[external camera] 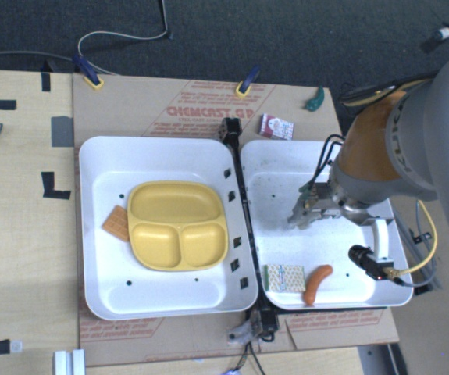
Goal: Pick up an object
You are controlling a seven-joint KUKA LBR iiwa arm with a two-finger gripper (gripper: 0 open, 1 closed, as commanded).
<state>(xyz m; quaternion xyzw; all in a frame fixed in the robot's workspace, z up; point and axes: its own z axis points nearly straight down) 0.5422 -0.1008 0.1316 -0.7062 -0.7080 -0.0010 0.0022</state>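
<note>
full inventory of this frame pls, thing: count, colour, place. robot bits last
bins: 2, white, side by side on the cardboard sheet
divided plate: 1, yellow, middle of the left bin
flat tan piece: 1, tan-orange, left bin, tucked under the plate's left edge
sausage-shaped toy: 1, orange-red, right bin, near the front wall
small patterned packet: 1, pale with green edge, right bin, just left of the sausage-shaped toy
small box: 1, red and white, on the cardboard behind the right bin
clamps: 2, blue and yellow, back edge of the cardboard
gripper: 1, grey, low over the right bin's middle, nothing seen between its fingers
arm: 1, grey with orange band, coming in from the right
</note>
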